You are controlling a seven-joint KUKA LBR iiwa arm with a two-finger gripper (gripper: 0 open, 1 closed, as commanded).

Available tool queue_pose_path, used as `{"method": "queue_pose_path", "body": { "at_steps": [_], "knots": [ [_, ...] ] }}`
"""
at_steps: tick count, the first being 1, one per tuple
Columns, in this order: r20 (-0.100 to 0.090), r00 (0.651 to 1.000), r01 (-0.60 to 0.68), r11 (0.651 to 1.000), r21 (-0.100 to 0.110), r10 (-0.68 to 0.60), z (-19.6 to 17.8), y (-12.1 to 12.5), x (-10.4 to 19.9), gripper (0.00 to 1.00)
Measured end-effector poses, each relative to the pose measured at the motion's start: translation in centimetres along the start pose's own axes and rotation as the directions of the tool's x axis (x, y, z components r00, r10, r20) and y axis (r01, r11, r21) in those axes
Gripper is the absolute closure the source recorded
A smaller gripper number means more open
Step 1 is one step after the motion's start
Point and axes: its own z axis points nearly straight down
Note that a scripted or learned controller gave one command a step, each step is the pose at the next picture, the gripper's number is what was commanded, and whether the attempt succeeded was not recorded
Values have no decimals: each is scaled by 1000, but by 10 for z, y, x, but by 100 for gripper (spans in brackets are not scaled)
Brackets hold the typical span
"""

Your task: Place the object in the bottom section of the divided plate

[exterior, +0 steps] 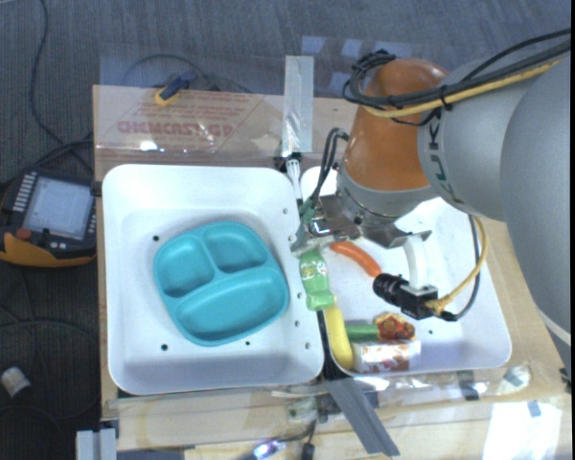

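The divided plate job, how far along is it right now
Nothing looks delivered: the blue divided plate in the left bin shows bare sections. In hand: the gripper sits over the divider between the bins, above a green object; a grasp can't be confirmed. Left: carry one object, such as the orange carrot, to the plate's bottom section.

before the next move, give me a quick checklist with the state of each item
1. Plate in the left bin, flat, open side up: ok.
2. Bottom section free to take an object: ok.
3. Gripper over the inner edge of the right bin, not over the plate: not ok for placing.
4. Object between its fingers: cannot tell; the wrist hides them.
5. Objects at hand in the right bin: a green piece, a banana, an orange piece: ok.
6. Cable hangs loose over the right bin: not ok, could snag.
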Motion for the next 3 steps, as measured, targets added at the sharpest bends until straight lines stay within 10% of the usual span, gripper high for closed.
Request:
{"method": "queue_pose_path", "body": {
  "at_steps": [1,2,3],
  "knots": [
    [0,986,167,986,0,-167,-28,-44,89,100],
    [3,993,-120,993,-2,120,-91,-54,40,100],
    [3,992,124,992,-2,-124,-109,-57,24,100]
  ]
}}
